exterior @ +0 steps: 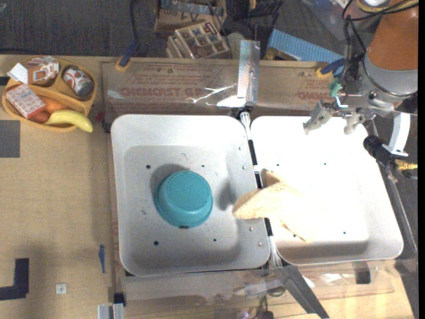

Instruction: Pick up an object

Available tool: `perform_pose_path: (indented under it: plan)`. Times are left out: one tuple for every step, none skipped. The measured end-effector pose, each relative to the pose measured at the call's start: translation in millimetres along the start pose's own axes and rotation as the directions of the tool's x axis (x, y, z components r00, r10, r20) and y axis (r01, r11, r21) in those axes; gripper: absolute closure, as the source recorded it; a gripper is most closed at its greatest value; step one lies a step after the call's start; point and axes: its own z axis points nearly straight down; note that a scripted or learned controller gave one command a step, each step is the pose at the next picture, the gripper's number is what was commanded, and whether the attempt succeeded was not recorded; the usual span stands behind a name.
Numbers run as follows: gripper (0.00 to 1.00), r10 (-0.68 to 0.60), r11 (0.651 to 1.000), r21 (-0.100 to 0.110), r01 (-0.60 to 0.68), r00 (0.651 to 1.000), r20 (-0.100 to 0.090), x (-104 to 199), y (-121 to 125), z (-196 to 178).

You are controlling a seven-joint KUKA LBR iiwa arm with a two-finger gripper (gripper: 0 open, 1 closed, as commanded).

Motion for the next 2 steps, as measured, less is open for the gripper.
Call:
perform_pose_path:
  plan:
    - [0.00, 0.273, 0.962, 0.004, -0.273, 0.962, -0.001, 24.7, -63.2, 89.8]
    - [0.00, 0.129, 0.992, -0.003, -0.129, 0.992, 0.001, -3.7, -61.5, 75.8]
